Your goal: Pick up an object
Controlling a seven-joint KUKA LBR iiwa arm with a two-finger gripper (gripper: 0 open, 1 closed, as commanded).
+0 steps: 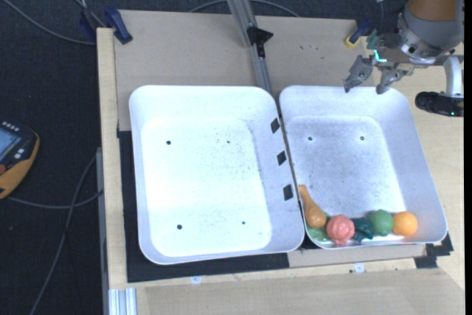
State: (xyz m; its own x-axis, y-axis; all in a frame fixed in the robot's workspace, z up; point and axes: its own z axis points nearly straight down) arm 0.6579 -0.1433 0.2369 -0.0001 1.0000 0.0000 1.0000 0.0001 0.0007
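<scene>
My gripper hangs over the far rim of the right bin, its two fingers spread open with nothing between them. Along the near wall of that bin lie several toy foods: an orange carrot-like piece, a pink ball, a green round piece and an orange ball. They rest far below the gripper in the view, at the opposite end of the bin.
The left bin sits beside the right one, joined by black clips. A slanted metal rail crosses the bench behind the bins. Blue clamps hold the board's far corners.
</scene>
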